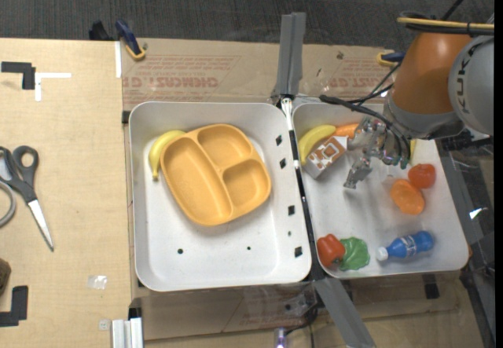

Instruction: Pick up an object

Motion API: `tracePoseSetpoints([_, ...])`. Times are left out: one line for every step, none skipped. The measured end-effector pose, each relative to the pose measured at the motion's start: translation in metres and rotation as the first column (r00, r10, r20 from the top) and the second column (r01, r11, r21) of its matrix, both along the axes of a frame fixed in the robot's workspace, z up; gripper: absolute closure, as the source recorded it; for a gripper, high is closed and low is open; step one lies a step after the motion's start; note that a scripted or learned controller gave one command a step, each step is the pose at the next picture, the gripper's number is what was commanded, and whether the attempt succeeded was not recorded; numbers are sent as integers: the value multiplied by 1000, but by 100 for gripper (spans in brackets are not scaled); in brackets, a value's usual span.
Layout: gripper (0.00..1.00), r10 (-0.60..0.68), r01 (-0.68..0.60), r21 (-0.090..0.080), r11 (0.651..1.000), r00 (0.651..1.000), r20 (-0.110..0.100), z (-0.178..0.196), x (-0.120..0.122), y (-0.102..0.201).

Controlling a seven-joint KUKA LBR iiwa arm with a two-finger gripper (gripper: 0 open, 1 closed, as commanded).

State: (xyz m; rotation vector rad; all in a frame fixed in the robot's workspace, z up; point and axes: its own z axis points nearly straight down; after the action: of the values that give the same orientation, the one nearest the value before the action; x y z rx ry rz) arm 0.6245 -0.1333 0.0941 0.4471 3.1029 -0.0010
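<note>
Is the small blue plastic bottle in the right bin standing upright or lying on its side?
Lying on its side. The small blue plastic bottle stretches lengthwise across the floor of the right white bin, white cap pointing left.

Two white bins: left bin, right bin. Two bananas (one in each bin). One yellow divided plate. One small box. One blue bottle. Two orange round toys. One pair of scissors on the bench at left.
</note>
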Motion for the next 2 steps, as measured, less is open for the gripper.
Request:
tracePoseSetpoints([0,-101,101,-2,995,995,-16,-1,21,34])
tracePoseSetpoints([0,-420,419,-16,908,907,-26,-3,21,28])
